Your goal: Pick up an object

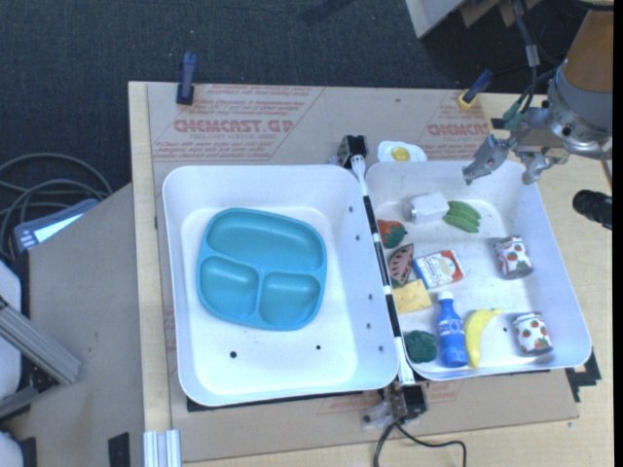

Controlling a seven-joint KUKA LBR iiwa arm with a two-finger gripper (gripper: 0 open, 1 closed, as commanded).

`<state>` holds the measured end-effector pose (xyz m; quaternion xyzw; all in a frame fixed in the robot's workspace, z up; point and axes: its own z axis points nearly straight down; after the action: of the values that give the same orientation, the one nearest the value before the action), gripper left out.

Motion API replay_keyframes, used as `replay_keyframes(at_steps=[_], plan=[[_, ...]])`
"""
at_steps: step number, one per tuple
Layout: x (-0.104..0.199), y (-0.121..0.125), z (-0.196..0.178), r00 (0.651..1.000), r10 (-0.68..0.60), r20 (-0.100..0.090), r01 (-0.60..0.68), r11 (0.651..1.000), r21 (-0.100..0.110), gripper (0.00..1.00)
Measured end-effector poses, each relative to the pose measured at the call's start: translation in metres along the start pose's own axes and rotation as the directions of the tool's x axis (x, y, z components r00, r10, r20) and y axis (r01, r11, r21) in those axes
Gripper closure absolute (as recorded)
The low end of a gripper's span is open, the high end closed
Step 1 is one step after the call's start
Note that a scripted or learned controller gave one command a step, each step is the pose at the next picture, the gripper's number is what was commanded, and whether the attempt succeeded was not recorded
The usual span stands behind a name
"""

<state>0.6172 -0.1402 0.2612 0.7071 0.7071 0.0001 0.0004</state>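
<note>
My gripper [503,169] hangs over the far edge of the right bin [555,261], open, with nothing between its fingers. Below and left of it lie a white block [426,205] and a green vegetable [463,215]. Further forward in this bin are a red strawberry [391,232], a watermelon slice [400,264], a red-and-white packet [440,267], a yellow cheese piece [413,298], a blue bottle [449,331], a banana [479,334], a dark green broccoli [421,344] and two red-patterned cans [512,257] [531,332].
The left bin [185,212] holds a blue divided plate [261,267]. A fried-egg toy [397,151] lies on the bench just behind the right bin. A black ridge [375,251] marks where the two bins meet. Blue clamps [185,76] sit at the board's far edge.
</note>
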Motion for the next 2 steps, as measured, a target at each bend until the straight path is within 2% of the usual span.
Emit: replay_keyframes(at_steps=[1,2], plan=[[0.031,-0.022,0.177,1.000,0.000,-0.001,0.000,1.000,0.001,0.00],[0.008,0.009,0.176,1.000,0.000,0.000,0.000,1.000,0.000,0.00]])
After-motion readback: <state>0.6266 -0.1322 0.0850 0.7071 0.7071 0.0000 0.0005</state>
